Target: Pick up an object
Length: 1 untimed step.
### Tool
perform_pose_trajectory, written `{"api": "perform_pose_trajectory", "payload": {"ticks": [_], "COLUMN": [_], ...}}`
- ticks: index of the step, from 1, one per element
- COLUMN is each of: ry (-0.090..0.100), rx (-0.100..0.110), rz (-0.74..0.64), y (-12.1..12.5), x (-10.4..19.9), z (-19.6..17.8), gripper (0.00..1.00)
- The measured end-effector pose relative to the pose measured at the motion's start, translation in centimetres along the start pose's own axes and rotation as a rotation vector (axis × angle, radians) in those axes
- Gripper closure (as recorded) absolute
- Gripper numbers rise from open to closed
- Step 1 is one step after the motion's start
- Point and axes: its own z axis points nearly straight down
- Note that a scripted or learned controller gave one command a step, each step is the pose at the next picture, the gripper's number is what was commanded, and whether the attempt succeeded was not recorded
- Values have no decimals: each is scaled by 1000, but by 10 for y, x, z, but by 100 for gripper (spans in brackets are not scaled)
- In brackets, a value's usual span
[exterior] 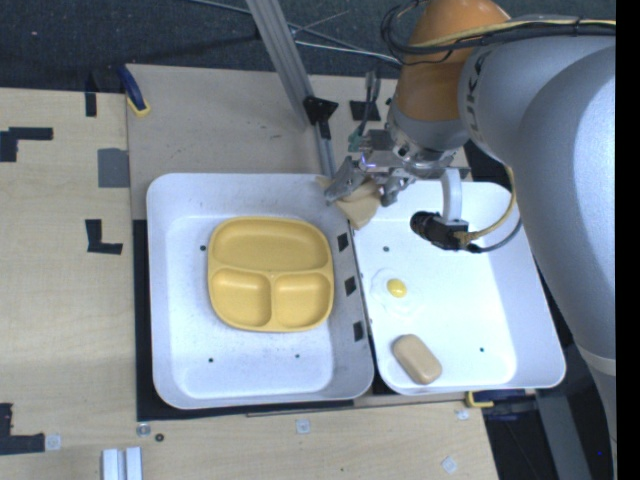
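Note:
My gripper (362,190) hangs over the far left corner of the right bin (500,298), close to the divide between the two bins. A tan, wedge-like piece (358,208) sits between its fingers, and the gripper is shut on it. In the same bin, a small yellow ball-like item (397,288) lies near the middle. A tan oblong roll (416,358) lies near that bin's front edge. A yellow divided plate (270,272) rests in the left bin (180,298).
A slanted metal pole (290,58) rises behind the bins near the gripper. A black cable connector (440,230) dangles from the wrist over the right bin. The arm's grey body (560,168) covers the right side of the bench.

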Motion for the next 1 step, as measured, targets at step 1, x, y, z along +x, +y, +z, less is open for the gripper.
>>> {"api": "perform_pose_trajectory", "payload": {"ticks": [1], "ry": [0], "rx": [0], "rz": [-1], "y": [-9], "x": [52], "z": [3], "gripper": [100]}}
